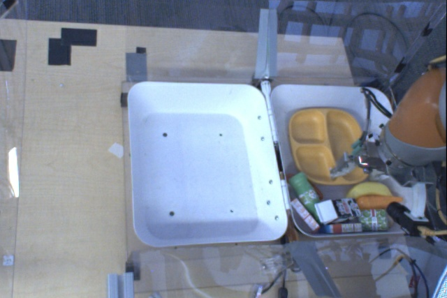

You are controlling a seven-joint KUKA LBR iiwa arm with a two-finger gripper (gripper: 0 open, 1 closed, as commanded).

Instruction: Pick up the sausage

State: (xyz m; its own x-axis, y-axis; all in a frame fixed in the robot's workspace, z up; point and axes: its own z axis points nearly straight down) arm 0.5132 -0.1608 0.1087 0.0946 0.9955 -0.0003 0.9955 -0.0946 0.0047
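We see the gripper (347,165) hovering over the yellow divided plate (323,139) in the right bin (281,123); whether it is clenched we cannot tell. The orange sausage (378,202) lies at its 4 o'clock, just below the banana (369,189).

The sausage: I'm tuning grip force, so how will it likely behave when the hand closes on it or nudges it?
The sausage looks smooth, rounded and glossy, so it may slip between the fingers. Its long cylindrical shape suggests it would roll if pushed sideways. It lies wedged against the banana and cartons near the right bin's front edge, so neighbours will probably shift with it.
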